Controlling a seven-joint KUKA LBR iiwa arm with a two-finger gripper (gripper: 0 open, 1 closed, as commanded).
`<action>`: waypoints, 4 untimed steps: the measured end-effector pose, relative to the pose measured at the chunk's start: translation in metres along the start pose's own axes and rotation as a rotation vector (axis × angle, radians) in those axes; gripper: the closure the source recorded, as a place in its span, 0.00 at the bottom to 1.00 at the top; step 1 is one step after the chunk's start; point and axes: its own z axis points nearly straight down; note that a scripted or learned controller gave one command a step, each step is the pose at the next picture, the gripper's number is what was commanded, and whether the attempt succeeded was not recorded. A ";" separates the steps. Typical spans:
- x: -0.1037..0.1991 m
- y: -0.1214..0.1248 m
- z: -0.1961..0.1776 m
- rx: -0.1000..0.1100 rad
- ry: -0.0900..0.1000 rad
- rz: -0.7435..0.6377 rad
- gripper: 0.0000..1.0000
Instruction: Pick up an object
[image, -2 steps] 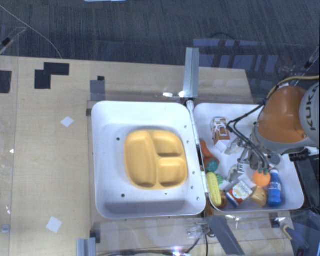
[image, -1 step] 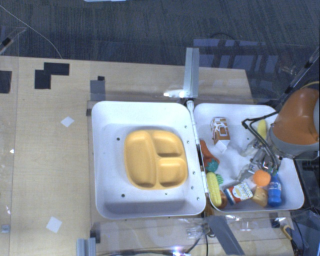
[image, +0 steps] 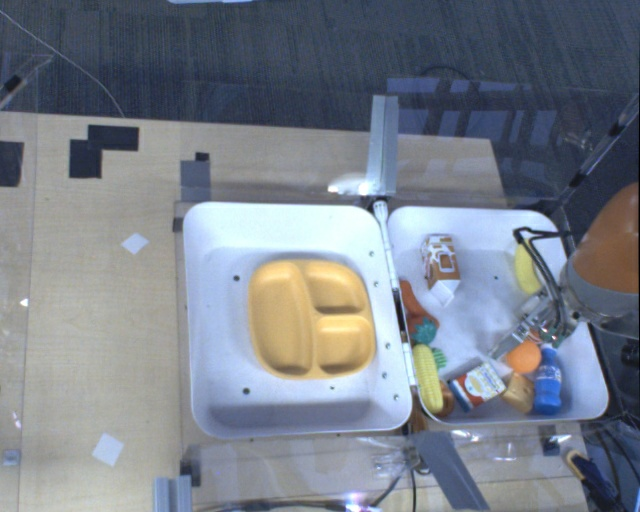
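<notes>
The pincer (image: 522, 342) is hanging low over the orange ball (image: 524, 357); I cannot tell its state, so nothing is picked up yet.

a pale wooden bench (image: 100, 330) carries black tape squares (image: 100, 148) near its far left edge. beyond it lies dark grey carpet (image: 250, 60). an upright metal post (image: 383, 145) stands behind the bench.
</notes>
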 end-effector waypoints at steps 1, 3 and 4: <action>0.064 0.010 -0.008 0.004 0.008 0.132 0.00; 0.075 0.120 -0.101 -0.004 0.001 0.197 0.00; 0.039 0.085 0.000 0.000 0.001 0.280 0.00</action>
